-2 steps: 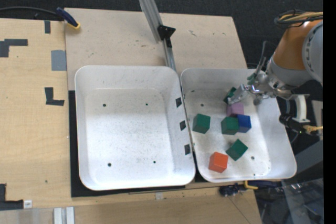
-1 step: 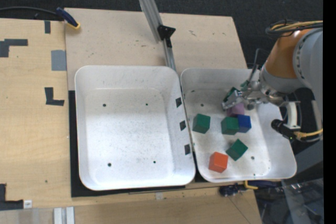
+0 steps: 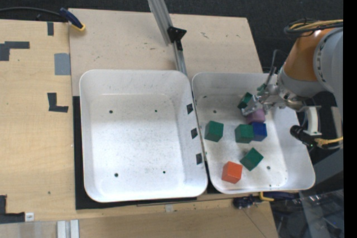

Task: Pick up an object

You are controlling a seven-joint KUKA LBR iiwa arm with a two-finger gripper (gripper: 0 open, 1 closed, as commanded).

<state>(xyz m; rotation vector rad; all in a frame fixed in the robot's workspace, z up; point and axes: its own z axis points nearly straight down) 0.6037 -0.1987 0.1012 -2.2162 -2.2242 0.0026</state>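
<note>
The right bin (image 3: 290, 175) holds several small blocks: a green cube (image 3: 213, 131), a second green cube (image 3: 244, 134) touching a blue cube (image 3: 259, 131), a third green cube (image 3: 252, 158) and an orange-red cube (image 3: 232, 172). A purple block (image 3: 256, 115) lies just behind the blue cube. My gripper (image 3: 254, 105) is low over the back of this bin, directly over the purple block. Whether it touches that block is too small to tell. A small dark green piece (image 3: 245, 101) shows at the gripper's left side.
The left bin (image 3: 89, 120) stands beside the right one, their rims meeting in the middle. A grey metal pole (image 3: 159, 3) slants down to the bins' back edge. My arm and its cables (image 3: 312, 125) overhang the right bin's right rim.
</note>
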